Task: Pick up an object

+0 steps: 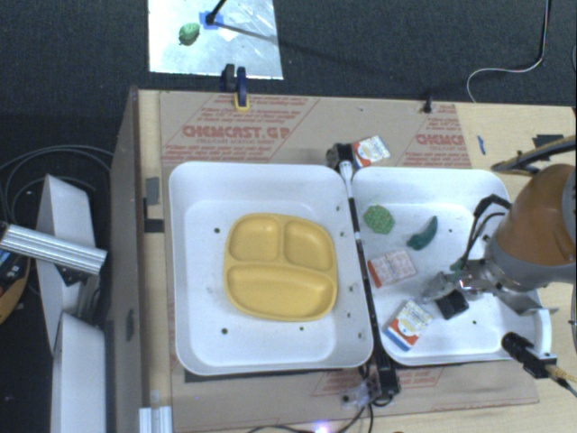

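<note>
From above, we see the gripper point(451, 296) low in the right bin point(469, 184), just beside a small flat packet point(407, 322); we cannot tell its grip. The packet looks light and bendy, so we'd pinch its edges.

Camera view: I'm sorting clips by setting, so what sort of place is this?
Probably a robotics lab's grasping test bench: two white bins side by side on cardboard, a robot arm over small test objects, and loose cables on dark carpet.
</note>
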